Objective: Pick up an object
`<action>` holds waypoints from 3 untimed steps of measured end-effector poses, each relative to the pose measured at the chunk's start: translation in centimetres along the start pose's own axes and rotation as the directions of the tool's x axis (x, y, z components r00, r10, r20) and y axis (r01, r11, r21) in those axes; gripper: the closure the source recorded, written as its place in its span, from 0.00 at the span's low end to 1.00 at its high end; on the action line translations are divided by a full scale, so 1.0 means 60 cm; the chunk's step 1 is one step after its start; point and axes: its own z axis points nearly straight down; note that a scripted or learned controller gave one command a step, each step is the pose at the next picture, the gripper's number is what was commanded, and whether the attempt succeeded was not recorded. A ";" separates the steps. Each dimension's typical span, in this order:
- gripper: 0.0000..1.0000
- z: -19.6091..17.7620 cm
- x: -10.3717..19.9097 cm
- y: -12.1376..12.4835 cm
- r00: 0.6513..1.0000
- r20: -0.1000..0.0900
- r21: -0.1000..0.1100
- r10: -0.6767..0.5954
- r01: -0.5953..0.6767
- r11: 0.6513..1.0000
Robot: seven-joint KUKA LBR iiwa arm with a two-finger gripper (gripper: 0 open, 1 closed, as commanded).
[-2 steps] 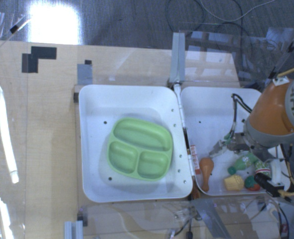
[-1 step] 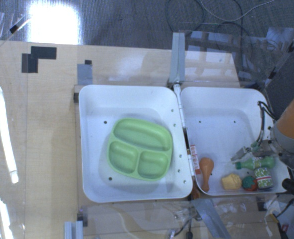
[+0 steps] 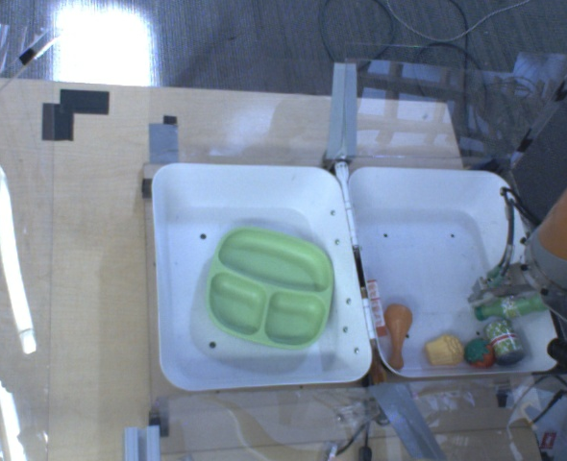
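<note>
Two white bins are seen: the left bin [image 3: 168, 257] bears a green tray [image 3: 269, 286]; objects crowd the right bin's [image 3: 428, 209] lower edge, near the gripper [image 3: 503, 296], whose state cannot be told.

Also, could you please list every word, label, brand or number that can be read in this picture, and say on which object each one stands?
No text can be read with certainty.
Strip on the divider between the bins: red and white marks, too small to read.
Small can in the right bin: patterned label, blurred.
Tag at the lower right corner: red mark, unreadable.
</note>
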 end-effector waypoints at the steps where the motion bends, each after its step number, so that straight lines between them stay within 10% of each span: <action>1: 1.00 -0.014 0.029 0.113 0.994 -0.003 0.014 -0.113 0.113 0.993; 2: 0.00 -0.014 0.028 0.112 0.994 -0.002 0.014 -0.112 0.112 0.994; 3: 0.00 0.020 -0.002 -0.012 1.000 0.000 0.009 -0.017 0.017 1.000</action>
